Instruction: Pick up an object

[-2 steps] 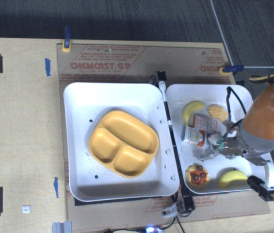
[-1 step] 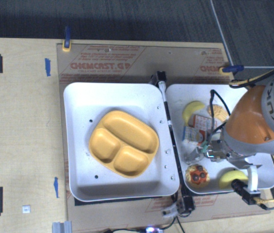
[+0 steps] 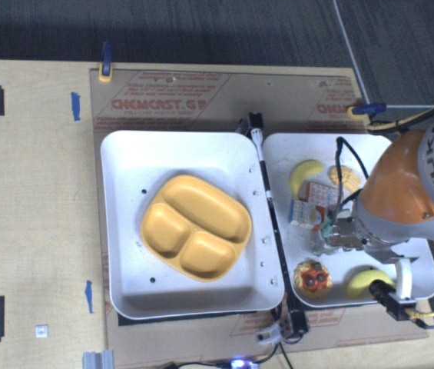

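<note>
While nothing is yet lifted, the step in hand looks like the descent for a grasp inside the right bin (image 3: 432, 287). Nearest the camera, along that bin's lower edge, lie a small round orange-and-dark patterned object (image 3: 313, 277) and, to its right, a yellow-green ball (image 3: 364, 281); the two are apart. Just above them the gripper (image 3: 338, 235) hangs below the orange wrist band, low among the objects; whether it is apart or together I cannot tell, since the wrist and cables hide its tip. It sits just beside a white packet with red and blue print (image 3: 315, 202), which may be the intended pick, though I cannot say whether they touch. Beyond the packet, near the bin's far wall, rests a yellow round fruit-like object (image 3: 306, 174).

As a judgement, the next move calls for settling squarely over one item, closing on it, then lifting straight up clear of the neighbours, which crowd close.

To the left, the other bin (image 3: 124, 160) holds a yellow divided tray (image 3: 195, 225), well apart from the arm, on the table (image 3: 32, 206).
</note>
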Controlling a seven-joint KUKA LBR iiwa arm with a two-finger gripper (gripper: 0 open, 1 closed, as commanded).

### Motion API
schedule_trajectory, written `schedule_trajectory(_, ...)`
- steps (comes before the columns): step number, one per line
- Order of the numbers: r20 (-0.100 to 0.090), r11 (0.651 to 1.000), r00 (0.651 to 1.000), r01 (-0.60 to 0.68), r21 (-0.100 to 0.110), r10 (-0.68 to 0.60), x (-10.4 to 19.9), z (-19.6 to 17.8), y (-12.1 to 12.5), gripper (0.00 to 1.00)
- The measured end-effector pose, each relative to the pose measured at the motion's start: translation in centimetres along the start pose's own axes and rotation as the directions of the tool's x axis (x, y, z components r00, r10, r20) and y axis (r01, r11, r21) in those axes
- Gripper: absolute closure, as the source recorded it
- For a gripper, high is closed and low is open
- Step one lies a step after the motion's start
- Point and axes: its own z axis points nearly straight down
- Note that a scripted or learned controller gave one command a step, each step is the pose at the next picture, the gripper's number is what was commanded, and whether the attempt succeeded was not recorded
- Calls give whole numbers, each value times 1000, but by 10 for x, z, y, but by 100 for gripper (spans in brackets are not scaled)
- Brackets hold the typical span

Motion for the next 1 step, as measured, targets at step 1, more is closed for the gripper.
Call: schedule_trajectory(1, 0, 1000, 1000, 0, 0, 0, 0, 0, 0, 0)
